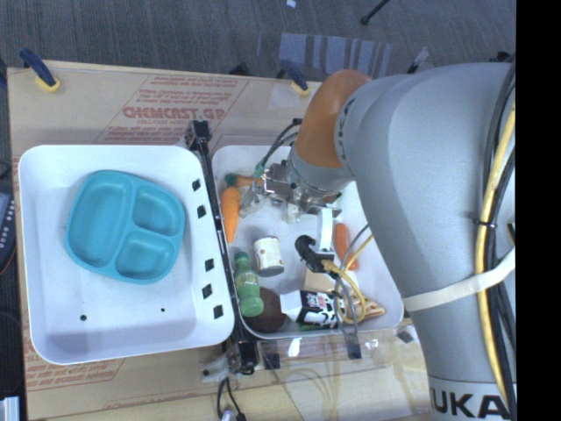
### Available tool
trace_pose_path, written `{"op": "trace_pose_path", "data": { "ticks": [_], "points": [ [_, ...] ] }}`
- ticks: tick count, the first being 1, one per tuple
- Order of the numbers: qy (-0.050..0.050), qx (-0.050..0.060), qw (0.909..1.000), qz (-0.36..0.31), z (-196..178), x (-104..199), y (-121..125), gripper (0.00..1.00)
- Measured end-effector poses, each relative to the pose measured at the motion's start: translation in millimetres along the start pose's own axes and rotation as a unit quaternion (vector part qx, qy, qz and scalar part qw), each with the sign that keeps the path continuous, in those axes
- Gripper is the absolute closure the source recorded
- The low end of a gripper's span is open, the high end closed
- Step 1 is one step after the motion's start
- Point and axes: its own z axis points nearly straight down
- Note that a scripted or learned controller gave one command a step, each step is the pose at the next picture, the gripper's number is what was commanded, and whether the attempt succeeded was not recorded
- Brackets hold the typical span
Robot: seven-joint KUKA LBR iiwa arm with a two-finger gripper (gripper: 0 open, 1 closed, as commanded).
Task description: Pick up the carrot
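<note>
The carrot [230, 212] is orange with a green top and lies along the left wall of the right bin [379, 281], pointing toward the front. My gripper [266, 186] hangs low over the back of that bin, just right of the carrot's green end. Nothing shows between it and the carrot, and the two look slightly apart. The grey arm with its orange band covers the bin's back right part.
A blue divided plate [125, 224] lies in the left bin [53, 323]. The right bin also holds a small white cup [267, 254], a green bottle [247, 284], a brown round thing [270, 311], a black-and-white packet [320, 310] and an orange stick [341, 240].
</note>
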Motion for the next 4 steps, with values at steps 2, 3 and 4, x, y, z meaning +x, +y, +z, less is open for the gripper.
{"op": "trace_pose_path", "data": {
  "ticks": [2,3,4],
  "points": [
    [0.003,0.004,0.9852,0.171,0.5,10.8,40.0,0.0],
    [0.004,0.006,0.9858,0.168,-6.3,12.4,40.2,1.0],
    [0.003,0.007,0.986,0.167,-6.1,13.0,40.0,0.0]
  ]
}}
